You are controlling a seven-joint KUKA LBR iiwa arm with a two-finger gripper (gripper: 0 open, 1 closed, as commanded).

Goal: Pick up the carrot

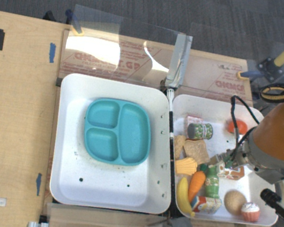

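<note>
Not yet lifted: carrot point(196, 183) lying near right bin's point(253, 225) front edge, gripper point(229, 162) just beside, finger state impossible to tell

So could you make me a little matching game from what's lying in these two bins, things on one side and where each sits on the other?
Things:
1. teal divided plate
2. carrot
3. banana
4. cupcake

Places:
A. right bin, near right corner
B. middle of the left bin
C. right bin's near left edge
D. right bin, just right of the banana's top

Pairs: 1-B, 2-D, 3-C, 4-A
</note>
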